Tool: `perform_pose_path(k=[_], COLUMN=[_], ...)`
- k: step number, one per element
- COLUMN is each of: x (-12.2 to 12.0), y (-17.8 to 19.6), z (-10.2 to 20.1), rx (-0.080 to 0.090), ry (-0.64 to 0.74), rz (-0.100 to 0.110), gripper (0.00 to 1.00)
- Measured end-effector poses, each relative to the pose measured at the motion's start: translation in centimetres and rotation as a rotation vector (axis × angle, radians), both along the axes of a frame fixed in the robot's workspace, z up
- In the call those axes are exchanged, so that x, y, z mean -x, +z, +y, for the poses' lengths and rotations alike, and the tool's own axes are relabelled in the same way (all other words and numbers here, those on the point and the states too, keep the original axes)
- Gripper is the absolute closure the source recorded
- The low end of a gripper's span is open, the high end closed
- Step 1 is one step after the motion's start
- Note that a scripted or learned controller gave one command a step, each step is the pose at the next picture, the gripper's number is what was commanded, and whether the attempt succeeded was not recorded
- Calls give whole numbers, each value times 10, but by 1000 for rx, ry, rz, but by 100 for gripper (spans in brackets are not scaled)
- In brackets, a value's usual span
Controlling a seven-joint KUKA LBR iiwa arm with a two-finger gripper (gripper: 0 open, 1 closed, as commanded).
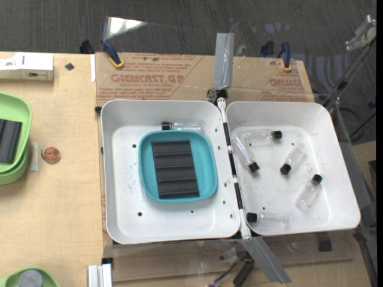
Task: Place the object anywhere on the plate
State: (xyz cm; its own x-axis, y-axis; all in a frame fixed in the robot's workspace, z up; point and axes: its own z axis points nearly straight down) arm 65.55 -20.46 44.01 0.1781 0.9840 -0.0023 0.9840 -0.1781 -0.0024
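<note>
Whether the pincer is spread or pressed together cannot be told. Five clear vials with black caps lie scattered in the right bin (pixel 335 160): one vial (pixel 244 151) is near the wall shared with the other bin, and another (pixel 270 221) lies along the bin's near edge. A sixth vial (pixel 179 125) lies on its side in the left bin (pixel 119 214), just beyond the far rim of the teal plate (pixel 206 160), not on it. The plate sits at the middle of the left bin and bears a black ribbed insert (pixel 175 168).

Both bins rest on a cardboard sheet (pixel 161 79) with red print, held at its far edge by two clamps with orange tips, one on the left (pixel 112 55) and one on the right (pixel 285 60). A strip of silver tape (pixel 223 58) runs up from the seam between the bins.

On the pale wooden surface (pixel 66 208), a green tray (pixel 18 109) sits at the left edge, a white box (pixel 27 67) toward the far left corner and a small reddish disc (pixel 51 154) beside the tray. Dark grey carpet (pixel 191 5) covers the floor beyond.
</note>
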Motion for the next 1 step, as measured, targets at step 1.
perform_pose_path(k=[1], x=[0], y=[0], z=[0], rx=[0], ry=[0], rz=[0], gripper=[0])
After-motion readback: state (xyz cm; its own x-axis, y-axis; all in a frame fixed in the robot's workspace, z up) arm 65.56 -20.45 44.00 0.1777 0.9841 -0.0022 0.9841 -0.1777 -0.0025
